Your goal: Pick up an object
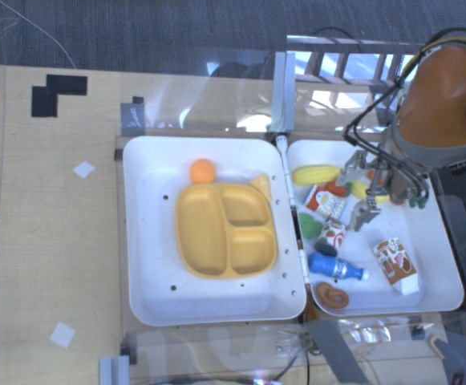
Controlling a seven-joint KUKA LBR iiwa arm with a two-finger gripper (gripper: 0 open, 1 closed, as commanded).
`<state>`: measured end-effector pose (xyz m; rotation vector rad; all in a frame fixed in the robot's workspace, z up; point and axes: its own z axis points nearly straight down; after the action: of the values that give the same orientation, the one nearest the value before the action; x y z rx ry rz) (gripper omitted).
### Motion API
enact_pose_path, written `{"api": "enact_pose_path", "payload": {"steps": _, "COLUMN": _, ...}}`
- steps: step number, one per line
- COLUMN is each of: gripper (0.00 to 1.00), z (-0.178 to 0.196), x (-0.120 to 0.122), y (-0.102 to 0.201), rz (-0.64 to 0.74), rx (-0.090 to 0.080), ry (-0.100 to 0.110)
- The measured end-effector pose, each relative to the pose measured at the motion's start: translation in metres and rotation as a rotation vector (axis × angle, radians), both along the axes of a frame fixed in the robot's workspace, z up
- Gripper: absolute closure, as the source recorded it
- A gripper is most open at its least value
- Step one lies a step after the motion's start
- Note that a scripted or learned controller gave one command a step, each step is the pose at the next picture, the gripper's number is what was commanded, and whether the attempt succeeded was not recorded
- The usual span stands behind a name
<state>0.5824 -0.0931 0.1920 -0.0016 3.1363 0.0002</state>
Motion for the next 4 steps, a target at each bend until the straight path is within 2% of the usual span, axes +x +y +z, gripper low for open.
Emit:
{"api": "enact_pose_path", "payload": {"steps": 1, "gripper": 1.00, "z": 0.012, "x": 0.002, "y": 0.001, "rz": 0.004, "rx": -0.001, "ry": -0.008}}
{"api": "enact_pose_path", "payload": {"steps": 2, "gripper": 0.00, "z": 0.011, "x": 0.002, "y": 0.001, "rz": 0.005, "rx": 0.000, "ry": -0.007}}
{"api": "enact_pose_path", "payload": {"steps": 3, "gripper": 0.00, "z": -0.088, "x": -0.027, "y": -0.013, "rz": -0.109, "rx": 0.000, "ry": -0.019}}
{"api": "enact_pose_path", "payload": {"steps": 4, "gripper": 0.00, "z": -0.054, "x": -0.042, "y": -0.063, "rz": -0.339, "rx": 0.001, "ry": -0.002}}
